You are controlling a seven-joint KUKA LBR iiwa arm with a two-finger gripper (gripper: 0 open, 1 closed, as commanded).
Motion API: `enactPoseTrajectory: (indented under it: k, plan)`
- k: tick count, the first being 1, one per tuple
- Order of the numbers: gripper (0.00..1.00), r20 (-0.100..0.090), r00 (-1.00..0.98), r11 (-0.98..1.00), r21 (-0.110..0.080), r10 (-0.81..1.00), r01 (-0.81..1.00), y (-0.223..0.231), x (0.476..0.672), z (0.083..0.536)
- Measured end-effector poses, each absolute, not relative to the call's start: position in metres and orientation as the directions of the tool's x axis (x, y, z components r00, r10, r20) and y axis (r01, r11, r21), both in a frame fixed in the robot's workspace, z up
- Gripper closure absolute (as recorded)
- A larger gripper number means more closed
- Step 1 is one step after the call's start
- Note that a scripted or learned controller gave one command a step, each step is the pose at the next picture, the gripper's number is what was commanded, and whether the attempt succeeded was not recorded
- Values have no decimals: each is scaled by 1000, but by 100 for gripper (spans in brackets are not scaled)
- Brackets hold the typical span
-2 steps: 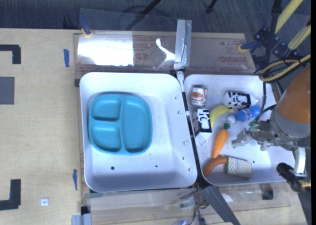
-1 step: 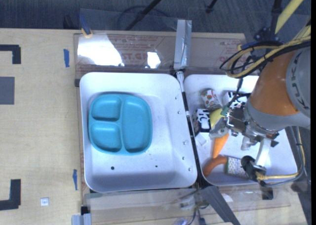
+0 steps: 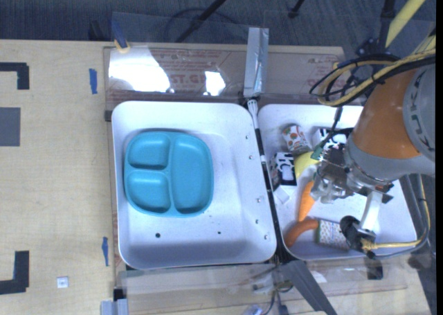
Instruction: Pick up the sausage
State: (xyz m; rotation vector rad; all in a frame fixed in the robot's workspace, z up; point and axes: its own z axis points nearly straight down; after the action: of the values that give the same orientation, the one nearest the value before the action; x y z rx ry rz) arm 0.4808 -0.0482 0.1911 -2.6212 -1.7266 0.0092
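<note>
Presently the pincer (image 3: 325, 185) hangs low over the right bin (image 3: 401, 223), presumably lined up for a grab; its grip cannot be read. The likely sausage (image 3: 299, 230), an orange curved piece, lies at its 7 o'clock. A carrot-like piece (image 3: 305, 199), yellow item (image 3: 303, 163) and patterned block (image 3: 331, 233) crowd it.

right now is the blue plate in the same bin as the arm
No, the blue plate lies in the left bin, while the arm reaches over the right bin.
</note>
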Motion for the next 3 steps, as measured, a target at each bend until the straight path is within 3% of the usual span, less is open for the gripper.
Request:
enactPoseTrajectory:
  k: [1,2,3]
  plan:
    - [100,-4,383,-383,-4,924,924,-43,510,388]
    - [0,-4,383,-383,-4,924,924,-43,510,388]
    - [0,-5,428,-428,-7,904,904,-19,480,357]
